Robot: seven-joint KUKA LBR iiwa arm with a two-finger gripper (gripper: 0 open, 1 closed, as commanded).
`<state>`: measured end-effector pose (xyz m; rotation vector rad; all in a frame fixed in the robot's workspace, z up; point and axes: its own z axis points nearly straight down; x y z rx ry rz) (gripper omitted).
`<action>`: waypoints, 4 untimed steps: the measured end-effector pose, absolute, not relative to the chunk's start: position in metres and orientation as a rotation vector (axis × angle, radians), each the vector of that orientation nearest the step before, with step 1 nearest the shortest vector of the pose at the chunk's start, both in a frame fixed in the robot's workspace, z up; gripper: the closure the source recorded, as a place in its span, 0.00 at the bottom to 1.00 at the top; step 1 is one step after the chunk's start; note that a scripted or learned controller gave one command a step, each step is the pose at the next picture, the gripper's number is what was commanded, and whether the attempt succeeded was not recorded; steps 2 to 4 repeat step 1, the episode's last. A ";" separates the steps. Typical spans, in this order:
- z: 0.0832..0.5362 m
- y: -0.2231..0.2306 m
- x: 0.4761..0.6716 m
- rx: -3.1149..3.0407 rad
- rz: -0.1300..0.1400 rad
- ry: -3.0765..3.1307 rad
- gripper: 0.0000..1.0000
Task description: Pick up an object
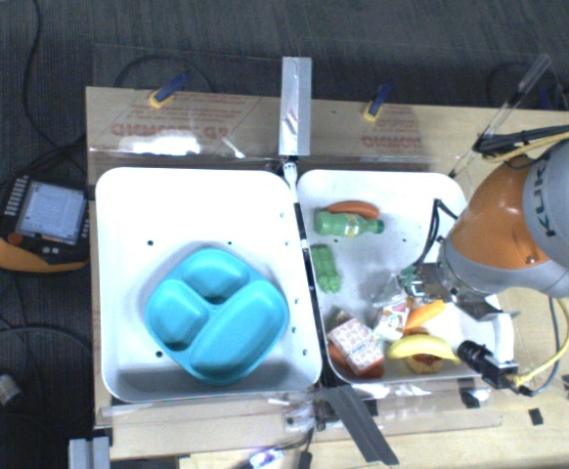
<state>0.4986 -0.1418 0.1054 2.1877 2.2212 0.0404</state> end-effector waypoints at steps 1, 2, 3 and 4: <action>0.216 -0.088 0.525 2.149 -0.006 2.294 1.00; 0.216 -0.088 0.525 2.149 -0.006 2.294 1.00; 0.216 -0.088 0.525 2.149 -0.006 2.294 1.00; 0.216 -0.088 0.525 2.149 -0.006 2.294 1.00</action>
